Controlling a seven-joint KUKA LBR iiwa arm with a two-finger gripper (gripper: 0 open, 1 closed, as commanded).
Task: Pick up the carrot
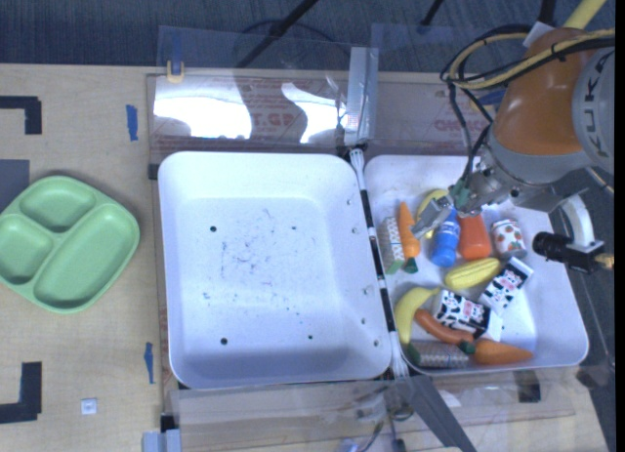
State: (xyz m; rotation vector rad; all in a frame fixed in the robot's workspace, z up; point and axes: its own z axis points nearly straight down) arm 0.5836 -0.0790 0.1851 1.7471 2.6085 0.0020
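- Bench top, wood, with two white bins; green divided plate (66, 242) sits far left, off the job.
- Left bin (264, 265): we see nothing to grab.
- Right bin (562, 328): upright carrot (407, 233) beside the divider, long axis up-down.
- Gripper (467, 196) hangs just right of it; we can't tell finger state. Our guess: shift left.

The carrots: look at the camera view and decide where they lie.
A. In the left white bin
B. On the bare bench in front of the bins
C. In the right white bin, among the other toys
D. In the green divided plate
C: one small carrot lies near the right white bin's left wall and a longer carrot lies by its front edge, both among the other toys.
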